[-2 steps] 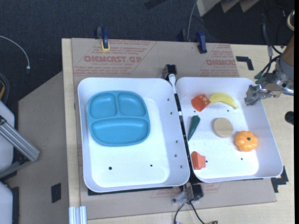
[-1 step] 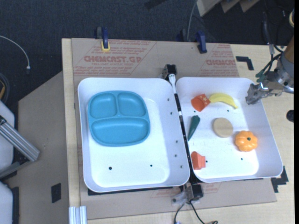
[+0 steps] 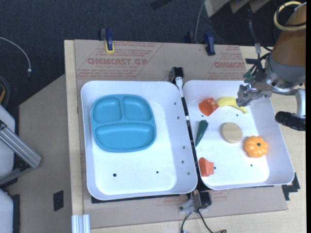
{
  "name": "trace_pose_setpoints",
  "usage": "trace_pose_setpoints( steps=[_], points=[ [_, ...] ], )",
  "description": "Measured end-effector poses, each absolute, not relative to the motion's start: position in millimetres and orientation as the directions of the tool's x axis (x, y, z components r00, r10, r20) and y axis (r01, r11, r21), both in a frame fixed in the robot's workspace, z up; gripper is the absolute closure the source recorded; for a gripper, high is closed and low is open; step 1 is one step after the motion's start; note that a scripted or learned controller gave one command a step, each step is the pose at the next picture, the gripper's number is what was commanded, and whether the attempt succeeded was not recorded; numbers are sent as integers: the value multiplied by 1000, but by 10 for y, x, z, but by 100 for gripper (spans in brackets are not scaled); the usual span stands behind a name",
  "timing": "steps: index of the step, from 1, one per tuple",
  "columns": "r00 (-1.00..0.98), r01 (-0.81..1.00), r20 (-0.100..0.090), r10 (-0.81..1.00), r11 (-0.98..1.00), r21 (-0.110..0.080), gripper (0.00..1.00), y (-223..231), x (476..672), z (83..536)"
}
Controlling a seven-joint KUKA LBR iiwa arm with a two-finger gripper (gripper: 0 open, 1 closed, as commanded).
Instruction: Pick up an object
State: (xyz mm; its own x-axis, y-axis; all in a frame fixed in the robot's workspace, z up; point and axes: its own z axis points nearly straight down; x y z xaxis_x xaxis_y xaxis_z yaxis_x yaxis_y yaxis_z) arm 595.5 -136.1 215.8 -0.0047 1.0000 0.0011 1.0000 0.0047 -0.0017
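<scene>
Two shallow white bins of smooth, glossy plastic with rounded corners sit side by side on a brown board printed with red lettering. The left bin holds a blue divided plate — matte, oval-cornered, split into two small upper compartments and one wide lower one.

The right bin carries the small objects. A yellow banana, curved and smooth, lies near the far wall, with an orange-red wedge-shaped piece just beside its left end. A slim dark green pepper lies tilted near the bin's left wall. A pale beige round piece, like a bread roll, rests near the middle, and an orange pumpkin with ribbed sides and a small green stem spot sits just to its right. A blocky orange-red piece lies near the front-left corner.

The grey metal gripper reaches in from the right and hangs at the banana's right end, overlapping it in this view — whether it touches the fruit I cannot tell, nor how the jaws stand, since the tips blur into the banana
</scene>
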Motion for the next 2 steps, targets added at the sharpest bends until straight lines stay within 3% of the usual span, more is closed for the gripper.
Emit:
trace_pose_setpoints(
  steps=[1, 2],
  points=[
    [-6, 1000, 2, 1000, 6, -1, 100, -822, 5967, 2171],
    [-6, 1000, 1, 1000, 6, 4, 100, -264, 6162, 2277]
  ],
)
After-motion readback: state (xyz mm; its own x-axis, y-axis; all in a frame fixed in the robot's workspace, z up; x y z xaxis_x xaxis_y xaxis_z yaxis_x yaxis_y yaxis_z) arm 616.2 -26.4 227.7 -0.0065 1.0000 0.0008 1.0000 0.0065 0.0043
